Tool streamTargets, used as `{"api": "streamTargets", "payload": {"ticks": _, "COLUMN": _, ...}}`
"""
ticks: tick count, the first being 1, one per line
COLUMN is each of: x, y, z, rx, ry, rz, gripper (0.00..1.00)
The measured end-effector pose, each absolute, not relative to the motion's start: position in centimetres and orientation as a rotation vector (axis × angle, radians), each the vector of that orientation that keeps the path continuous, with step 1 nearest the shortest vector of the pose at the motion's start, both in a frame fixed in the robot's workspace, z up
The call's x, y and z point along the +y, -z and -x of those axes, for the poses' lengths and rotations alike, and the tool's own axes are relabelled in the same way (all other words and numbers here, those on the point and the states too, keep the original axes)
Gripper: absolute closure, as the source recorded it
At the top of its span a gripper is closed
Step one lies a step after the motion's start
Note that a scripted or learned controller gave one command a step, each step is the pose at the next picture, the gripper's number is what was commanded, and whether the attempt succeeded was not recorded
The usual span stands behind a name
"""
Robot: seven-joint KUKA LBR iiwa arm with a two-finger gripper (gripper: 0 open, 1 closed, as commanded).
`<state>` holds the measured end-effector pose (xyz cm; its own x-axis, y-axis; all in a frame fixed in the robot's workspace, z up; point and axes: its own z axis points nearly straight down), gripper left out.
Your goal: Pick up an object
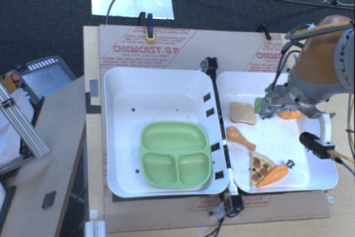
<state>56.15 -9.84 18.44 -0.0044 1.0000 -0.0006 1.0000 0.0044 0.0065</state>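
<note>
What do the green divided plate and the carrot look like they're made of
Green divided plate: likely moulded plastic, matte, uniform pale colour with soft rounded compartment ridges. Carrot: probably toy plastic or rubber, smooth, evenly bright orange; too small to tell which.

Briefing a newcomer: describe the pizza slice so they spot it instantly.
Look in the right white bin, near its front edge. The toy pizza slice lies there beside a carrot; it alone is a flat triangle with red topping.

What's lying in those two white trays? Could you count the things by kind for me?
Green three-compartment plastic plate: 1
Tan toy bread slice: 1
Toy chicken drumstick: 1
Toy pizza slice: 1
Orange toy carrot: 1
Orange piece by the gripper, partly hidden: 1
Total: 6
</note>
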Motion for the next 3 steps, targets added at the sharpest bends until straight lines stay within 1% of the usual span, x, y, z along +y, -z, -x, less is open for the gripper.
{"api": "streamTargets", "payload": {"ticks": 2, "x": -10.0, "y": -27.0, "z": -56.3, "rx": 2.222, "ry": -0.006, "rz": -2.213, "gripper": 1.0}}
{"api": "streamTargets", "payload": {"ticks": 3, "x": -5.8, "y": -25.7, "z": -57.4, "rx": 2.23, "ry": -0.003, "rz": -2.213, "gripper": 1.0}}
